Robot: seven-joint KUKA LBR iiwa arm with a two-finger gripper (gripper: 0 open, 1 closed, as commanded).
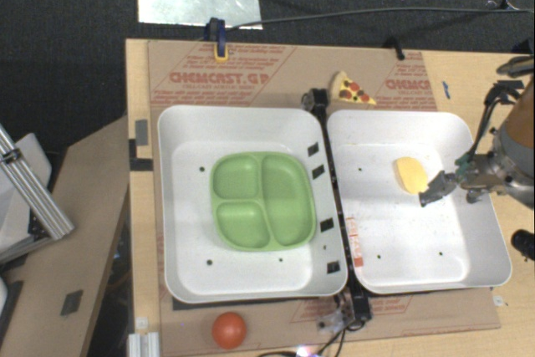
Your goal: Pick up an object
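A pale yellow block (410, 174) lies in the right white bin (401, 263), toward its upper right. My gripper (436, 188) hangs low over that bin, just right of and below the block, its dark fingertip close to the block's lower right corner. Nothing shows between its fingers. The arm comes in from the right edge. A green divided plate (262, 201) rests in the middle of the left bin (188, 138).
A pizza-slice toy (352, 89) lies on the cardboard behind the bins. A red-orange ball (228, 329) sits on the bench in front of the left bin. A blue-and-yellow clamp (218, 40) grips the board's far edge. Black clips line the seam between bins.
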